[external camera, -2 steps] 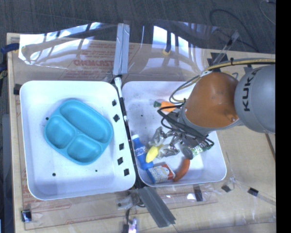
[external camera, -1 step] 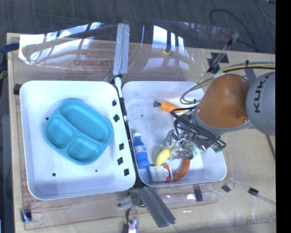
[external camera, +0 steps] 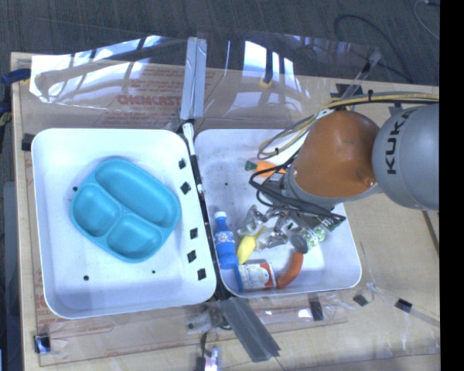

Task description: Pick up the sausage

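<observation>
Your sausage [external camera: 291, 269] lies near the right bin's [external camera: 342, 273] front edge, beside a can [external camera: 255, 276], a banana [external camera: 247, 247] and a blue bottle [external camera: 224, 240]. The gripper [external camera: 272, 230] hovers just above; you cannot tell its state.

Two white bins side by side on the table

The left bin [external camera: 54, 284] holds a blue tray [external camera: 124, 207] with three dips. In the right bin [external camera: 224, 153], near the front, lie a small blue bottle [external camera: 224, 240], a yellow banana [external camera: 247, 246] just beside it, and a red and white can [external camera: 255, 275].
</observation>
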`<state>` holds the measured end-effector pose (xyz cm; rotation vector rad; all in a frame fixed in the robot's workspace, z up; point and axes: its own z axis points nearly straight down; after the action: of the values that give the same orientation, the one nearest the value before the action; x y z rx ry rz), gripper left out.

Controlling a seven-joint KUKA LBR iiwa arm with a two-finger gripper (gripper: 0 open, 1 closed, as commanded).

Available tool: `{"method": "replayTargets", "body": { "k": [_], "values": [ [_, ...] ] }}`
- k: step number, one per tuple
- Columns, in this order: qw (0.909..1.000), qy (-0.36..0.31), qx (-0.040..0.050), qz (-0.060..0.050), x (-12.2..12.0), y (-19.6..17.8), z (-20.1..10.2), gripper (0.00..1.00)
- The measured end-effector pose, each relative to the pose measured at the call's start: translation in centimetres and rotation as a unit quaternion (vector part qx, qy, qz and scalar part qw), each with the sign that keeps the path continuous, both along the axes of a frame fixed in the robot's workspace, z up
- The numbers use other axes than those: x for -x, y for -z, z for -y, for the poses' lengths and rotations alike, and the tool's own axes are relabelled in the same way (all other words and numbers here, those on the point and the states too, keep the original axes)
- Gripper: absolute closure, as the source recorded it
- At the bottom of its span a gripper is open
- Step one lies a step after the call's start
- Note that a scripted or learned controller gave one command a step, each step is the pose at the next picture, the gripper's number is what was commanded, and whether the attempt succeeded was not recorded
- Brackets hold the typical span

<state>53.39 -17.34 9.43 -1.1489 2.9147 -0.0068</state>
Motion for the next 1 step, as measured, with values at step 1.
{"method": "replayTargets", "body": {
  "k": [1],
  "values": [
    [0.9682, -0.25, 0.0022, 0.0, -0.59, 0.01, 3.27, 1.0]
  ]
}}
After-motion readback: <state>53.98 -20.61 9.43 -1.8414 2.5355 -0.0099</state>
